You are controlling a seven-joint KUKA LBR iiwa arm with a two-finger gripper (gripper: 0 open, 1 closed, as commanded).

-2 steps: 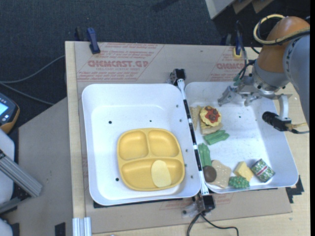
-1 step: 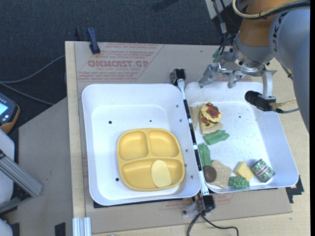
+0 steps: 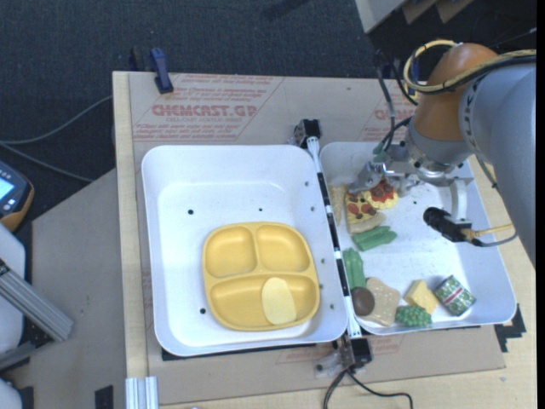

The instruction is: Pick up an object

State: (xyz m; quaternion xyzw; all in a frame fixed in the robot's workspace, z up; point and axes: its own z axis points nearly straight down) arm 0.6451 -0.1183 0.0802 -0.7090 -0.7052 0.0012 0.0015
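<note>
White bins on bench; gripper (image 3: 381,174) right above pizza (image 3: 367,204), grip state unclear; reach step, next descend and close.

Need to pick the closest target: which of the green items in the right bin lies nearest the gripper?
The long green piece just below the pizza slice, closest to the gripper. The other greens lie farther down the bin.
</note>
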